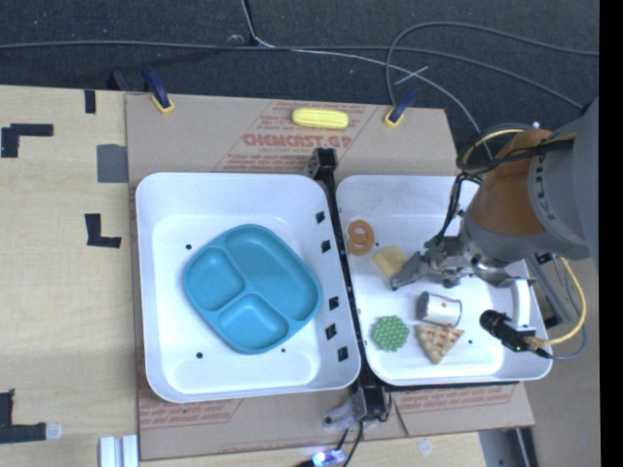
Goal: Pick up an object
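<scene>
White shallow bins sit side by side on the bench. The left bin [156, 261] holds a blue three-compartment plate [251, 287]. The right bin [409, 191] holds an orange ring [360, 235], a pale yellow block [389, 259], a green round piece [390, 334], a pizza-slice toy [439, 341] and a small white-and-red cylinder [440, 307]. The gripper [414, 272] hangs low just beside the yellow block; whether its fingers are spread or pressed together cannot be told.

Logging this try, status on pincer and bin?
Pincer low in right bin, beside yellow block. Nothing seen held. Can, pizza slice, green ball close by.
</scene>
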Action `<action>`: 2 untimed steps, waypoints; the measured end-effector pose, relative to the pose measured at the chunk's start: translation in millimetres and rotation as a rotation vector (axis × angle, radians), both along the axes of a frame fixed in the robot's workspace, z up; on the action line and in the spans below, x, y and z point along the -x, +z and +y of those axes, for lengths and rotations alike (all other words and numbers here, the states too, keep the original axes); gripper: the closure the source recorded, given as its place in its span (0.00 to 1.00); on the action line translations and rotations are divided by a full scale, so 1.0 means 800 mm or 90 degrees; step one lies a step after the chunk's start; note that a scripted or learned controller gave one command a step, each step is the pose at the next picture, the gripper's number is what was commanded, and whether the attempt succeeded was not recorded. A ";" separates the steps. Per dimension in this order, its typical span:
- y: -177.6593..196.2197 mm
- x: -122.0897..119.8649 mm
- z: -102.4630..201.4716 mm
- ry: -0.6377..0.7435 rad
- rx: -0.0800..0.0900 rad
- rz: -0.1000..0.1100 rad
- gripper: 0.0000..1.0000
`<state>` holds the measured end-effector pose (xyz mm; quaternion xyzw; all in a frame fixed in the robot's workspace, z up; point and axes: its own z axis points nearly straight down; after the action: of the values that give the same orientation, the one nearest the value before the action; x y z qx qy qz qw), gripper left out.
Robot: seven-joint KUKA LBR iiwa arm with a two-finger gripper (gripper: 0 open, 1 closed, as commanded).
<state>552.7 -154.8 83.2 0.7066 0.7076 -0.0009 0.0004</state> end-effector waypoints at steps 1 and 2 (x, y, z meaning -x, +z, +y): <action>0.016 -0.001 -0.001 0.000 0.001 -0.002 1.00; 0.091 -0.006 -0.009 0.000 0.000 -0.003 1.00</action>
<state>557.3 -161.7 156.2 0.7068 0.7074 0.0007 0.0016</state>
